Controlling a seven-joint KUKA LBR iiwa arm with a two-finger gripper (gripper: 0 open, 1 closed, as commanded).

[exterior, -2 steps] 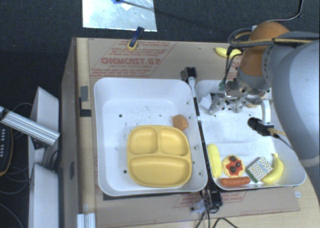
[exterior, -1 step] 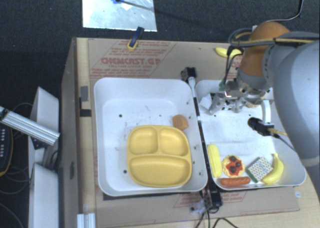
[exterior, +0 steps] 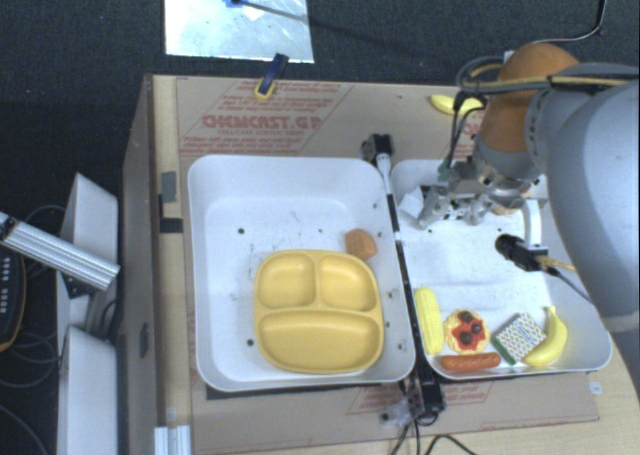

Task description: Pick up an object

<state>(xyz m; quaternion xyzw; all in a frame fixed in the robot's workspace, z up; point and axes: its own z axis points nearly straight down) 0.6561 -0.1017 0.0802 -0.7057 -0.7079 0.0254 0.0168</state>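
Note:
My gripper (exterior: 452,211) hangs over the far end of the right bin (exterior: 590,343), pointing down at bare white floor. It is open and nothing sits between its fingers. The objects lie along the bin's near edge, well away from it: a corn cob (exterior: 428,318), a small pizza (exterior: 466,330), a red sausage (exterior: 468,363), a green checked block (exterior: 518,336) and a banana (exterior: 551,338). A brown bread roll (exterior: 361,242) lies in the left bin (exterior: 215,243) beside a yellow divided plate (exterior: 320,310).
The dividing wall between the two bins (exterior: 395,243) runs just left of the gripper. A black connector with a cable (exterior: 518,250) juts out below the wrist. A yellow piece (exterior: 443,101) lies on the bench behind the right bin.

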